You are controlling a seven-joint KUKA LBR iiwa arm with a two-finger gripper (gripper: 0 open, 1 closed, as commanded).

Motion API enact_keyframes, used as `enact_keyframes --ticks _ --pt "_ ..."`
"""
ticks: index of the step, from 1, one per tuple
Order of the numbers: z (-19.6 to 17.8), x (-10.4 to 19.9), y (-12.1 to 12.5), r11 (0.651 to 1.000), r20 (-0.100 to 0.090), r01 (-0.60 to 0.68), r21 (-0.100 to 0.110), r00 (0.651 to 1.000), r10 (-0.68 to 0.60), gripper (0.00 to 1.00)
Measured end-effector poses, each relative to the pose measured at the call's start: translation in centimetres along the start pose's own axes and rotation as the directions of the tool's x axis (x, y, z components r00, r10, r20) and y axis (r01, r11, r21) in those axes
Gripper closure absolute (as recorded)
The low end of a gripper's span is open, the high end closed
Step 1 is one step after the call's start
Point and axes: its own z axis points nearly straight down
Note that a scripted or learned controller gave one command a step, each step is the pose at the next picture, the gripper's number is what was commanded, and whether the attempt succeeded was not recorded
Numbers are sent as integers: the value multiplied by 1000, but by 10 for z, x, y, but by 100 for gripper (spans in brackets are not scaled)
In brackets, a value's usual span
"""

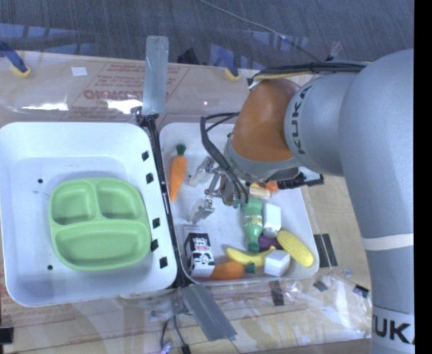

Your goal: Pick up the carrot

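the carrot lies in the right bin, tight against its left wall near the far corner — orange body lengthwise along the wall, small green top pointing away from the camera. nothing touches it.

the gripper hangs over the same bin, just to the right of the carrot and apart from it. its metal fingers look spread with nothing between them, angled down and to the left toward the bin floor. above it sits the arm's orange band and the big grey body of the arm, coming in from the right.

the rest of the bin's contents crowd its near right part: a green bottle, a white block, a purple piece, a corn cob, a banana, a second white block, a rounded orange item and a small black-and-white carton by the near left corner.

the left bin holds a green divided plate — three compartments, lying flat in the middle. both bins sit on the table under clear plastic sheeting.
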Motion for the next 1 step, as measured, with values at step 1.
enact_keyframes --ticks 1 --pt "-1 -48 18 995 4 -98 -1 995 98 0"
